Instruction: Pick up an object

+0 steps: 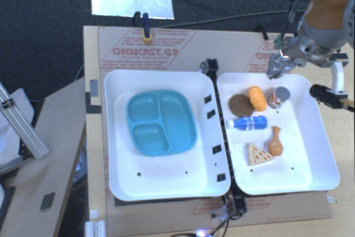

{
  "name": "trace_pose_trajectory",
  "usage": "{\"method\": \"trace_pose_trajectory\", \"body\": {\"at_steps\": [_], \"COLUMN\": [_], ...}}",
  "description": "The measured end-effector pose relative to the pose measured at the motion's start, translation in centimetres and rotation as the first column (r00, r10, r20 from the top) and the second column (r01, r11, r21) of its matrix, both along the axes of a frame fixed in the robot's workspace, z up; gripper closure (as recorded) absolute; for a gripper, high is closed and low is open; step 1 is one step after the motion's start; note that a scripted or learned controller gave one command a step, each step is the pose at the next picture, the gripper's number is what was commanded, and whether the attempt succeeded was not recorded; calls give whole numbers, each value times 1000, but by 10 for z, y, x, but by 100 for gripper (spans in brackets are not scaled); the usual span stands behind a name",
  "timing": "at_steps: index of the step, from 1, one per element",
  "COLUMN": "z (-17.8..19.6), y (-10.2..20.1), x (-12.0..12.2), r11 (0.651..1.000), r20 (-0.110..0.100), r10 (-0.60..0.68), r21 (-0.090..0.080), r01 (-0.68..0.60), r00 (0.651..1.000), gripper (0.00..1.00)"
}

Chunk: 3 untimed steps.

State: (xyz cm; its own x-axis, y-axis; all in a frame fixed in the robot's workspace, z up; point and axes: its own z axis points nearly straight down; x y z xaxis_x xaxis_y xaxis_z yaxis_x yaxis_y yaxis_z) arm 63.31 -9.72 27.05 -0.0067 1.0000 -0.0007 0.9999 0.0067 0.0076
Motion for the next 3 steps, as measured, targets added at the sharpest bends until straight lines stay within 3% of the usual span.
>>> {"method": "trace_pose_trajectory", "body": {"at_steps": [3], "z": [-17], "y": [152], "x": [-28], "r11": [1000], "r20": [-7], "r10": [3], "r21": [3], "r01": [-3], "r00": [1000], "gripper": [100]}}
